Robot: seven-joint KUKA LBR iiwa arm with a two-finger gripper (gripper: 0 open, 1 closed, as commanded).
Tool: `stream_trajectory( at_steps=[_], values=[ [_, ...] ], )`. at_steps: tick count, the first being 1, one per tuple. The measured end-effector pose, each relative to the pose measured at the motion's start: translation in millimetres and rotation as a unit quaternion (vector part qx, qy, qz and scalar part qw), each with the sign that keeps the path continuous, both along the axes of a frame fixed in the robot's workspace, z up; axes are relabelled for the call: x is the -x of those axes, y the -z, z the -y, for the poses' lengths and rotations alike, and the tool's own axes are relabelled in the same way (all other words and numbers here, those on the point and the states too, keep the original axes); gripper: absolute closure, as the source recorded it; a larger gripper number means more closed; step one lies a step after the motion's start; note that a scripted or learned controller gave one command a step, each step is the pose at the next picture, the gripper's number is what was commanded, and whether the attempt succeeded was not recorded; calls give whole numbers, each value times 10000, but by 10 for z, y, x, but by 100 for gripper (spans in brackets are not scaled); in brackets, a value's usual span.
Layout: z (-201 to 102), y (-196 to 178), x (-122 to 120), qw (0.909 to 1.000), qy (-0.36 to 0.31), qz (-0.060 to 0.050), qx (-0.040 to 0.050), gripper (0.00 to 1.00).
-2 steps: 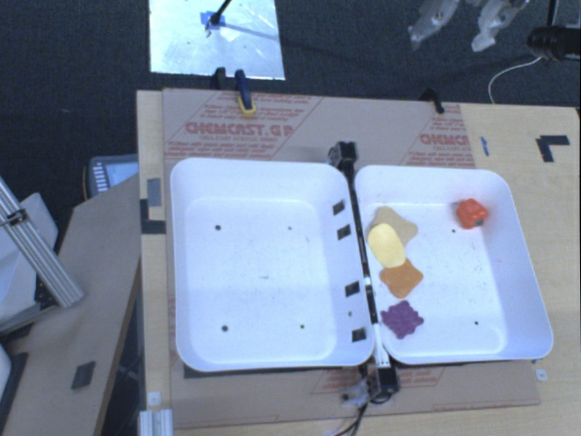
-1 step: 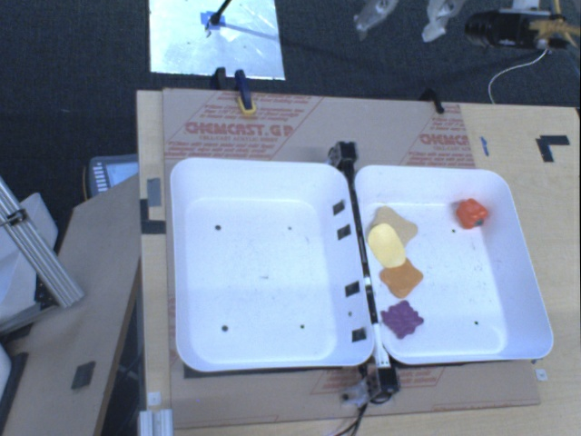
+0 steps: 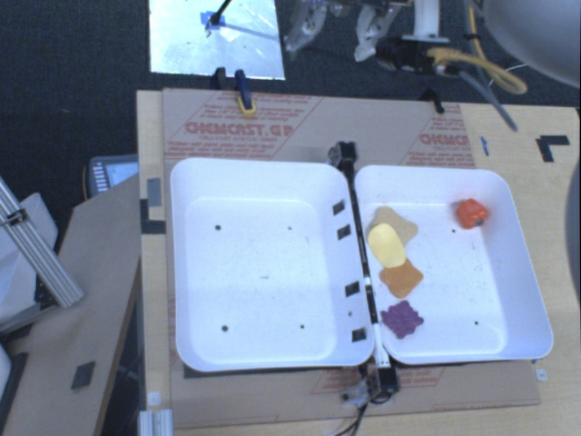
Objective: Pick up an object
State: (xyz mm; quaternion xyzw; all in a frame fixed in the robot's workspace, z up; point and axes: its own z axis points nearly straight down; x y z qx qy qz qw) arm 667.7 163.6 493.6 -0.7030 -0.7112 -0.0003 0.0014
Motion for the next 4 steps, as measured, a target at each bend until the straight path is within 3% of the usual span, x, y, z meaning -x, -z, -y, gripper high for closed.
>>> stream_trajectory(
  at_steps=[1,2,3,4],
  values=[
    [-706,-443,5,10000,2,41,-10,0],
    [-663,-534,-4,10000,18,31,-2,100],
    [-663,-530,-4,10000,14,26,0,0],
    [-668,-643,-3,10000,-3,37,-6,100]
  ],
)
